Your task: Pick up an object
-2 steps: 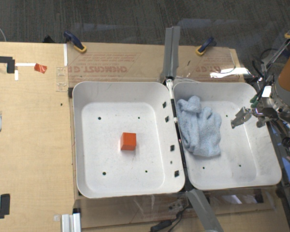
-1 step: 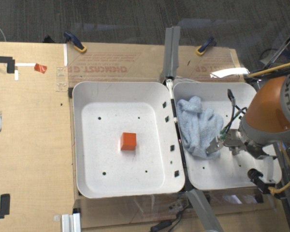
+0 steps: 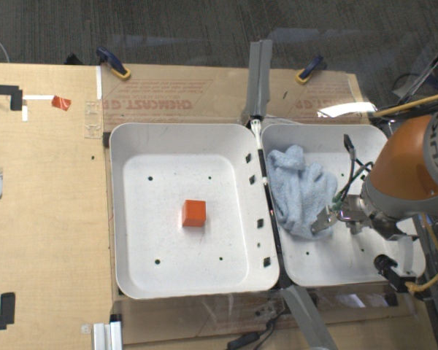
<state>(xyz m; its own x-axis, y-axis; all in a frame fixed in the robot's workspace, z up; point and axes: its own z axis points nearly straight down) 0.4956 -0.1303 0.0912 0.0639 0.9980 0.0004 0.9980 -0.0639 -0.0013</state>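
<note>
Cloth: pale blue towel [image 3: 299, 188], crumpled in a soft heap on the left side of the right bin [image 3: 365, 268] — terry-looking, floppy, no firm edges.
Gripper: the gripper [image 3: 325, 222] sits right at the towel's lower right edge, touching or nearly so; can't tell if it's released or clenched, and I don't see cloth pinched in it.
Other option: small orange block [image 3: 194, 213], hard and square-cornered, alone mid left bin [image 3: 131, 268], well apart from the arm.
Risk: honestly a loose fold could just slide out — pinching only the fringe means the towel drags or drops when lifted.
Bins: smooth white plastic, shallow, rounded corners, so nothing to brace the cloth against.
Desk: the desk [image 3: 44, 232] is plain tan board.
</note>
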